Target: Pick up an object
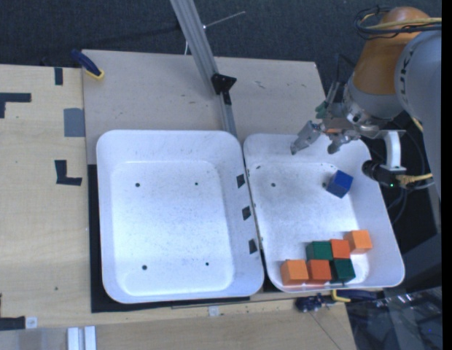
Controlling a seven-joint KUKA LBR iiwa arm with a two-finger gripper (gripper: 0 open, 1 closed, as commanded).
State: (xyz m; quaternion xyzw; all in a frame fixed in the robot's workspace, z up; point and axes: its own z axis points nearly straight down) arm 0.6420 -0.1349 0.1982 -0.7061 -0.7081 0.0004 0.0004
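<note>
Tool, fingers spread, hangs just above-left of blue block.

You are looking at 2 bins sitting side by side on the bench, their inner rims touching. The left bin is lying at the middle of the view, the right bin just beside it. Inside the right bin, 1 lone block is resting toward the far right part of the floor, well apart from the rest. A cluster of 6 blocks is sitting packed together in the near right corner. The gripper is hanging over the far edge of the right bin, behind the lone block. A slanted rail is crossing the bench behind the bins, ending near their shared far corner.
</note>
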